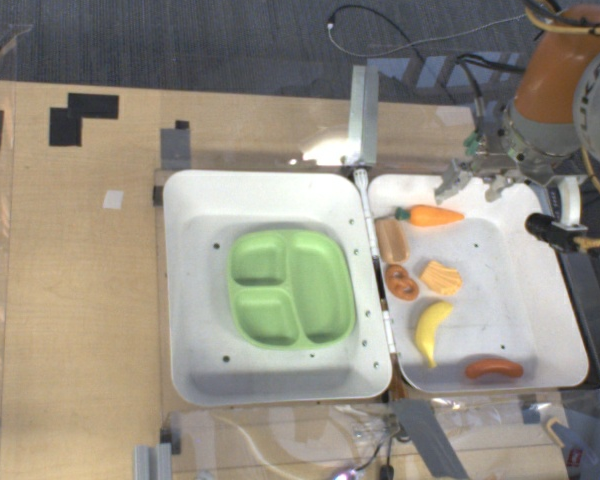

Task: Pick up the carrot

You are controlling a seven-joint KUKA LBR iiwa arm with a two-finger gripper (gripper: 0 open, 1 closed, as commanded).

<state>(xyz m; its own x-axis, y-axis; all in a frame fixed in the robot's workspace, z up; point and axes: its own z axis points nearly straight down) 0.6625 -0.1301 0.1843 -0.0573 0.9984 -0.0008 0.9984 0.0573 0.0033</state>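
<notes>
The carrot (432, 216), orange with a small green top, lies on its side near the far edge of the right bin (540, 298), green end pointing left. My gripper (473, 185) hangs just beyond and to the right of the carrot, above the bin's far rim. Its two fingers stand spread apart and open, with nothing between them. The grey arm with its orange band (560, 63) reaches in from the upper right.
The right bin also holds a brown bread roll (391, 239), a pretzel (401, 282), an orange cracker (441, 277), a banana (431, 331) and a red sausage (494, 370). A green divided plate (290, 288) lies in the left bin (190, 268). Black cables hang behind the arm.
</notes>
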